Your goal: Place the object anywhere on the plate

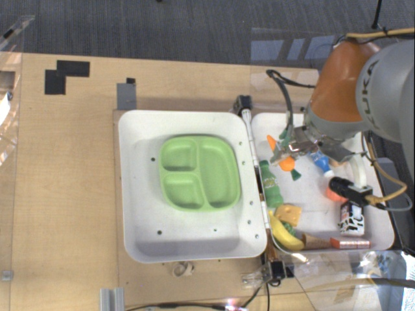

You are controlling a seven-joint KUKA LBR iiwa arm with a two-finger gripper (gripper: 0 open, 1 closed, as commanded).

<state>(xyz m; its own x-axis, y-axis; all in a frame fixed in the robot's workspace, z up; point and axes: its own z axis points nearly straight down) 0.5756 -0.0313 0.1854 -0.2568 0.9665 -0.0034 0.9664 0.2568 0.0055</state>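
A wooden desk (pixel 65 193) carries two shallow white bins side by side. The left bin (pixel 139 238) is the larger one in view, lying near the middle of the desk. In its centre lies a green plate (pixel 198 172) with three compartments, flat and bare.

The right bin (pixel 382 235) sits at the desk's right edge, touching the left bin along one side. The grey arm with its orange band (pixel 340 83) reaches over this bin's far half. Its pincer (pixel 290 149) hangs low over the far left part of the right bin, just above an orange carrot (pixel 277 153) with a green top; whether the pincer is apart or together cannot be told, and nothing is seen clamped in it.

Along the right bin's left wall lies a green bottle (pixel 270 186), and a yellow banana (pixel 285 235) curves in the near left corner. A black-and-white carton (pixel 351 220) stands near the bin's right wall.
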